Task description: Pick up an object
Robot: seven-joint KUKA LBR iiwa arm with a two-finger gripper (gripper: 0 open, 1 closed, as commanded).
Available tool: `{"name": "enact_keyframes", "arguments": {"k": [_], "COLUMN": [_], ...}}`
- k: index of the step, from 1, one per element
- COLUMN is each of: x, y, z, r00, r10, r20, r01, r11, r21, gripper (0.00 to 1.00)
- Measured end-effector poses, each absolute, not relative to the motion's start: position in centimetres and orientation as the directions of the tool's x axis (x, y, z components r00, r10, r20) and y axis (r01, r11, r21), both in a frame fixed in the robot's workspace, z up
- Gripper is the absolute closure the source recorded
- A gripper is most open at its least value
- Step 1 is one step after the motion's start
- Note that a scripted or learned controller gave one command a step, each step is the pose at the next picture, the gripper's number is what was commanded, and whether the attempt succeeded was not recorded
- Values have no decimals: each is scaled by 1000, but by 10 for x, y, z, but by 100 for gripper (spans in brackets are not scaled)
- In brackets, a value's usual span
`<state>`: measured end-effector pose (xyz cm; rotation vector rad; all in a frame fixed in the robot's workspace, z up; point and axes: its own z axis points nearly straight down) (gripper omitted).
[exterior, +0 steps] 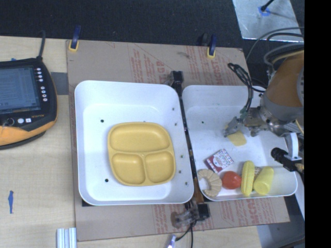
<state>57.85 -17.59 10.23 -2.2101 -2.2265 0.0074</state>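
Hovering at the right bin's [207,94] two o'clock, your gripper [239,129] has narrowly parted, empty fingers beside the pale yellow block [238,139]; centre over it before you close.

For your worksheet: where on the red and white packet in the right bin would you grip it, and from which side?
Come straight down on the red and white packet and pinch across its short width. It lies flat and apart from the other toys, so its long edges look free; the gripper is just above-right of it.
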Motion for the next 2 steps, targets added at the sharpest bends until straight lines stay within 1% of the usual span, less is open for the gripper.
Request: {"name": "enact_keyframes", "arguments": {"k": [1, 2], "x": [584, 584], "y": [-158, -159], "z": [92, 102], "r00": [-7, -9], "r10": [1000, 1000], "r20": [0, 0], "r01": [1000, 1000], "r11": [7, 9], "r21": [-5, -7], "gripper": [0, 100]}}
